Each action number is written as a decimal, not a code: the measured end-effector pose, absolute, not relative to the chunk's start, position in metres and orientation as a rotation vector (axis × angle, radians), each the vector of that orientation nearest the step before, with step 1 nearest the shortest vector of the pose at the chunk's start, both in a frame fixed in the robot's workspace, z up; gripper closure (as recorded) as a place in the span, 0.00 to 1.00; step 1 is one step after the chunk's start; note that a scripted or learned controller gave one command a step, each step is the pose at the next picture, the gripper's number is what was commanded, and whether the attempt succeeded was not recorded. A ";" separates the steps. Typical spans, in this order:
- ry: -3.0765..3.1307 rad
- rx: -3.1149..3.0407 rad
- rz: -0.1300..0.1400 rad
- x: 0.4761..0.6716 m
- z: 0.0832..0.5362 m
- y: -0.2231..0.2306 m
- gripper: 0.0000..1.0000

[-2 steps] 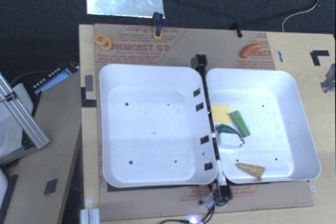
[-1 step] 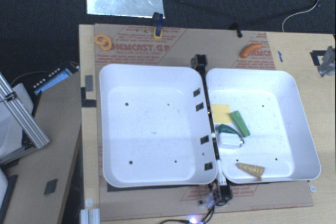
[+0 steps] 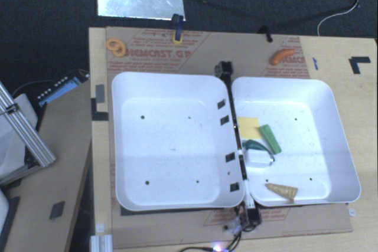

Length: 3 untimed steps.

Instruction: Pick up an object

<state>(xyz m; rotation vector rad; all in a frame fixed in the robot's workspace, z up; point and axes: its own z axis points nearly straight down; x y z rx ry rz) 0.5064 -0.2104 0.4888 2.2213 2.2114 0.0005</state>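
Observation:
The right bin [image 3: 331, 127] holds several small objects near its left wall. A yellow flat square [image 3: 248, 126] lies beside a green stick [image 3: 270, 138]. Just below them sits a dark teal and white piece [image 3: 257, 151]. A tan cone-shaped piece [image 3: 282, 190] lies close to the bin's front wall. The left bin [image 3: 171, 138] shows only its white floor.
An orange ring [image 3: 116, 47] and an orange sausage-shaped toy [image 3: 282, 56] lie on the cardboard behind the bins. A yellow and blue clamp [image 3: 176, 29] sits at the back edge. A metal frame [image 3: 23, 133] stands at the far left.

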 end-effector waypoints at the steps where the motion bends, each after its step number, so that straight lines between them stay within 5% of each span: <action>1: 2.220 2.212 0.005 0.486 0.538 -0.207 1.00; 2: 2.233 2.213 0.000 0.487 0.478 -0.144 1.00; 3: 2.214 2.220 0.001 0.486 0.489 -0.210 1.00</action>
